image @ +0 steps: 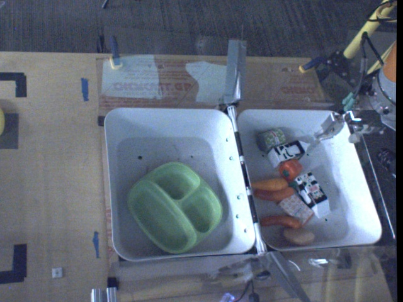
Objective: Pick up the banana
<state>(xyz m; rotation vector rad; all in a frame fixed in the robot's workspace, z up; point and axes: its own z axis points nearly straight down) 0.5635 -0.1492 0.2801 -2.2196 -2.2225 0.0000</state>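
Observation:
My gripper (328,128) hangs over the far right corner of the right bin (368,219), with nothing seen in it. Below and left of it, the bin's contents lie in a loose heap. They include a grey-green pouch (272,137), a white carton with black print (288,151), a red tomato (290,167), an orange carrot (270,184), a reddish sausage (277,195), a second printed carton (310,190), a red sausage (281,221) and a pale beige oval (299,236). The gripper touches none of them.
The left bin (126,131) holds a green divided plate (175,206). A metal post (234,74) stands behind the seam between the bins. Yellow and dark cables (365,33) run along the arm at the upper right. A yellow object (2,122) lies at the bench's left edge.

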